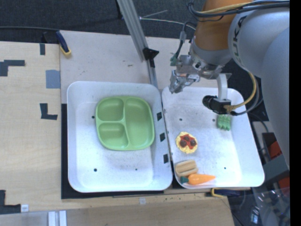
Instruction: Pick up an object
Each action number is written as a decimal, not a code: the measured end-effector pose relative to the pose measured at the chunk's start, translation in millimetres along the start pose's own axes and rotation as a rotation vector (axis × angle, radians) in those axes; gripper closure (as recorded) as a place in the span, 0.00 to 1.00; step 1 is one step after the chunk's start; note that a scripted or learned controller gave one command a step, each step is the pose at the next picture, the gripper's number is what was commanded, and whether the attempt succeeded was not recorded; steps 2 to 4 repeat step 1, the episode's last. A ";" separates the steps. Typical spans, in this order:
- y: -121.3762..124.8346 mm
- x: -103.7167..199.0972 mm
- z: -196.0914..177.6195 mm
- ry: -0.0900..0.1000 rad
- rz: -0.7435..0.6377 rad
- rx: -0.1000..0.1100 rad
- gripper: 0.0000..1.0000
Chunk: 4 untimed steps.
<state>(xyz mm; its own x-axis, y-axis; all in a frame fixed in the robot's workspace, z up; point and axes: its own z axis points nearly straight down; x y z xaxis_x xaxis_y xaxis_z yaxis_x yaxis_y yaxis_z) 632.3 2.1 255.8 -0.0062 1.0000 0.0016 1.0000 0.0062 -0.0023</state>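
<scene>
Jaws: upper centre of frame; we cannot tell their state.
Pizza: right bin.
Writing: we read none.

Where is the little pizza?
The little pizza lies in the right bin, near its left wall, just above the hot dog and the carrot.

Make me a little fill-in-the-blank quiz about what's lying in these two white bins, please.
1. The green plate lies in the ____ bin.
2. The toy pizza lies in the ____ bin.
3. The carrot is colored ____.
4. The hot dog lies right beside the ____.

Missing words: left; right; orange; carrot
</scene>
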 end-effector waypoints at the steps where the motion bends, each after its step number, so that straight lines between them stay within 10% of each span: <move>1: -18.5 48.8 16.5 -0.001 0.000 0.002 1.00; 4: -18.5 48.8 16.5 -0.001 0.000 0.002 1.00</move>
